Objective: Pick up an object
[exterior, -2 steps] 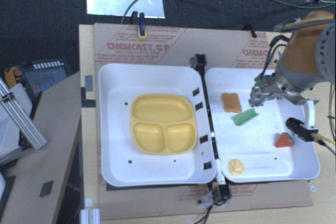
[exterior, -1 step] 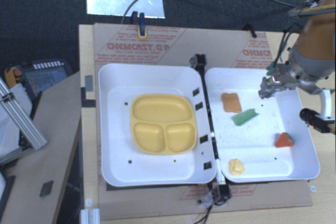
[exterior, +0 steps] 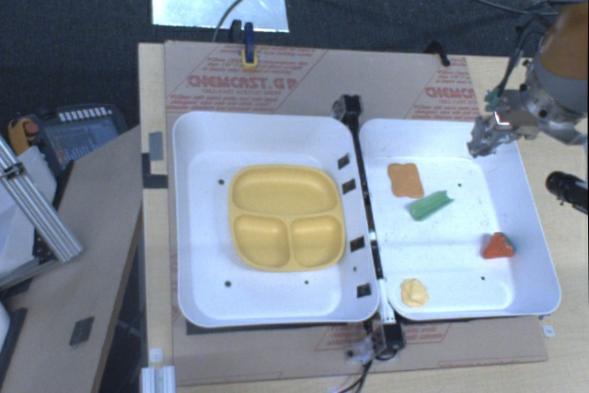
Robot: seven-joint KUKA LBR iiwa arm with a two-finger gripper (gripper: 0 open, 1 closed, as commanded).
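The gripper [exterior: 482, 145] hangs over the right bin's [exterior: 532, 198] far edge; whether it is spread I cannot tell; nearest below-left lies an orange slab [exterior: 405, 179], a green piece [exterior: 430, 205] just beyond.

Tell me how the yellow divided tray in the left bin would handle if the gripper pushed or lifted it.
The yellow tray lies flat and wide in the left bin, so a push would probably slide it, not tip it. It looks like thin moulded plastic, likely light and fairly stiff. Its broad shape probably leaves the gripper just the raised rim to pinch.
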